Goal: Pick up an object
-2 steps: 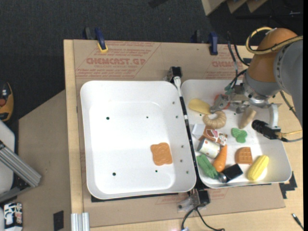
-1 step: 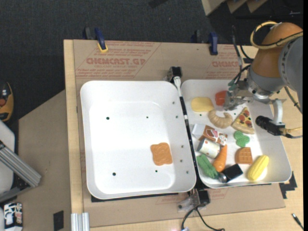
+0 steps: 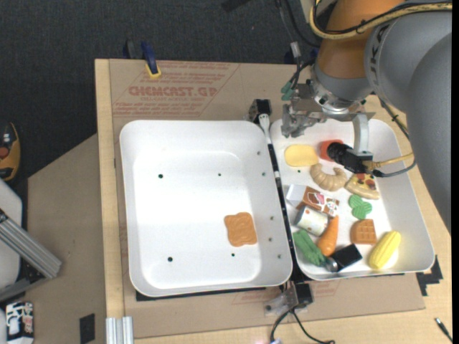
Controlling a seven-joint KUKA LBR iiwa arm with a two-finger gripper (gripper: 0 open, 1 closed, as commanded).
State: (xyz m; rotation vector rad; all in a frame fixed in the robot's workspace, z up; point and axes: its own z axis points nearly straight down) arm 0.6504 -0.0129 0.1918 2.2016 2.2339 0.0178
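The gripper [image 3: 295, 124] hangs above the right bin [image 3: 419, 224]'s far-left corner; whether it is released or clenched, I cannot tell. Likely approaching: next, descend onto the yellow piece [image 3: 300, 155].

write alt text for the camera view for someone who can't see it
A grey arm with an orange band reaches in from the right, its gripper hanging over the top left corner of the right white bin, which is crowded with toy food. The left bin holds an orange waffle.
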